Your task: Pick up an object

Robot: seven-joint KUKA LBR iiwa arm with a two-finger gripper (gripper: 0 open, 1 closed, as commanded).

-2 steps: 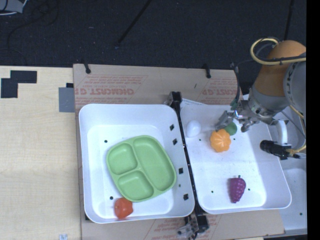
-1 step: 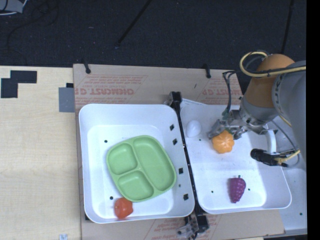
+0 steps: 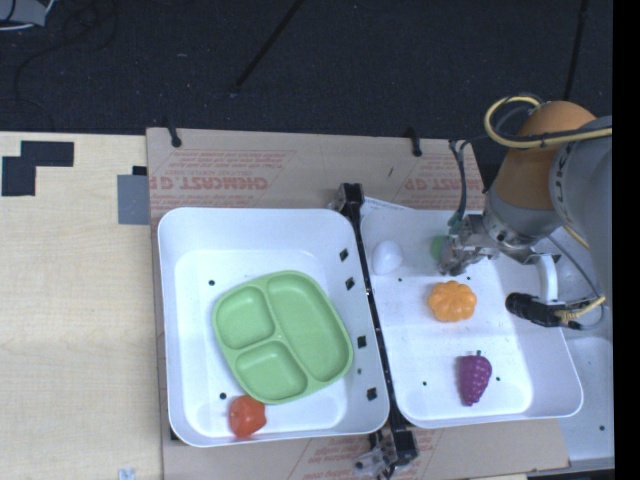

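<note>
One pumpkin (image 3: 452,301), one grape bunch (image 3: 474,378) (right bin (image 3: 545,393)).

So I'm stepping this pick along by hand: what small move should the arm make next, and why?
Probably a short drop straight down. The pincer sits low at the back of the right bin, over a green object, with the orange pumpkin just in front. Whether its tips already bracket the green object is unclear.
</note>
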